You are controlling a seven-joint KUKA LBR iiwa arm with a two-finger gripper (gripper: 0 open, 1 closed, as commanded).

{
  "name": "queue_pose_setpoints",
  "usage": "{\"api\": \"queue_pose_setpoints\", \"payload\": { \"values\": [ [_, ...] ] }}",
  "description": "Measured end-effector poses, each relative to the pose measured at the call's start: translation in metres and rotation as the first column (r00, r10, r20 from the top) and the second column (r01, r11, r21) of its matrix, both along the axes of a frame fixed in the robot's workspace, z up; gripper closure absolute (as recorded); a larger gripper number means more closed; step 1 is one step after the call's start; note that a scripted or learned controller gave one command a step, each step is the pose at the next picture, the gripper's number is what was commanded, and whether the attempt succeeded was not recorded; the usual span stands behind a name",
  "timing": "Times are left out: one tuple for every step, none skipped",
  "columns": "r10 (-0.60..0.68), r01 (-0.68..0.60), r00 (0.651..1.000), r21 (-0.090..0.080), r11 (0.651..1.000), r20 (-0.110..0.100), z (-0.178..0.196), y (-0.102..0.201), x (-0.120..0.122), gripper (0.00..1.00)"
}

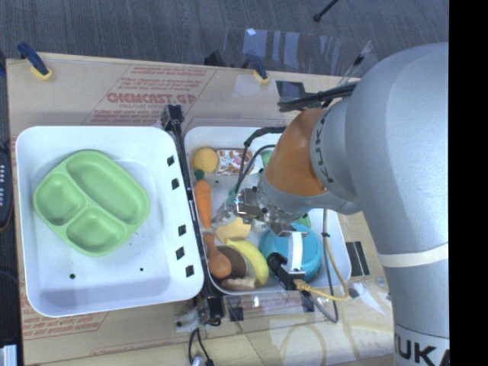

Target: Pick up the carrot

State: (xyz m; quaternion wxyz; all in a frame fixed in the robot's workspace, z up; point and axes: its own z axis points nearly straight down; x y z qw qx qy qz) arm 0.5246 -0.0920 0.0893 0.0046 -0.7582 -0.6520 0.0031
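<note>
carrot (202, 203) lies by the right bin's (229, 137) left wall; you can't tell the gripper's (245, 204) state beside it.

At the left of the frame a shallow white bin (46, 280) holds a light green three-section plastic plate (90, 201). In the right bin (229, 137), a slim orange carrot (202, 204) lies along the left wall, a round yellow lemon (204, 159) above it, a yellow banana (253, 258) below. The grey arm's wrist (305, 162) hangs over the middle.
</note>
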Motion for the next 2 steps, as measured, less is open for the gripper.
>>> {"api": "queue_pose_setpoints", "payload": {
  "values": [
    [-0.133, 0.133, 0.991, 0.0, 0.991, 0.012, 0.107, 0.037, 0.096, 0.0],
    [-0.222, 0.222, 0.975, -0.006, 0.975, -0.005, 0.101, 0.076, 0.075, 0.0]
  ]
}}
